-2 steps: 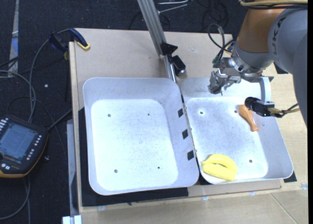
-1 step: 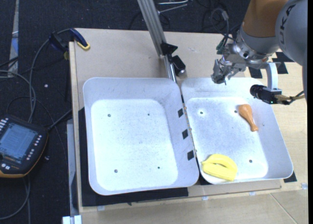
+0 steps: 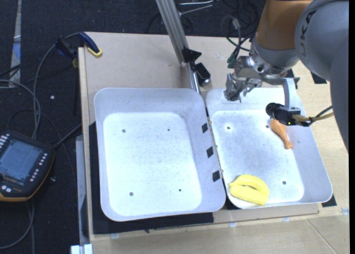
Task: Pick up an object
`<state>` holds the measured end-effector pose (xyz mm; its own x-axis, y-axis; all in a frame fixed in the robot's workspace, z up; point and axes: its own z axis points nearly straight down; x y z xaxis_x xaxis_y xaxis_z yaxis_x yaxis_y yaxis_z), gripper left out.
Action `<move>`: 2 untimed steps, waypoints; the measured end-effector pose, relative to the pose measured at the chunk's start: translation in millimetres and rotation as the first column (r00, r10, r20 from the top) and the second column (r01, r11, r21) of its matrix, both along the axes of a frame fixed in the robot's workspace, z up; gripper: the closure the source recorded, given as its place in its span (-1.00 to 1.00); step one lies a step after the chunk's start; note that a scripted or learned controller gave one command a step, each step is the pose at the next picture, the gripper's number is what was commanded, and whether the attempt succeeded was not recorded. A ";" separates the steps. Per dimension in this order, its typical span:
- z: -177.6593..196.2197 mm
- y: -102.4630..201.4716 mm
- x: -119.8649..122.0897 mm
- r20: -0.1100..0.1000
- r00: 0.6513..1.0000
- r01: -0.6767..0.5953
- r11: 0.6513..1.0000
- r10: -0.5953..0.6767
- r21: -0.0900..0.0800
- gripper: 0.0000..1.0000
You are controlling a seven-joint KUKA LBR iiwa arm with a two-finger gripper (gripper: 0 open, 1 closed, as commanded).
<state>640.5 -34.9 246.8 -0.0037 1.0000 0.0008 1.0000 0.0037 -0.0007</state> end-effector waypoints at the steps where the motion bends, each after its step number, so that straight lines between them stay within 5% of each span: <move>1: -13.4 48.6 -15.5 -0.001 1.000 0.000 1.000 0.000 0.000 1.00; 2: -15.1 101.6 -28.2 0.000 1.000 -0.001 1.000 0.001 0.000 1.00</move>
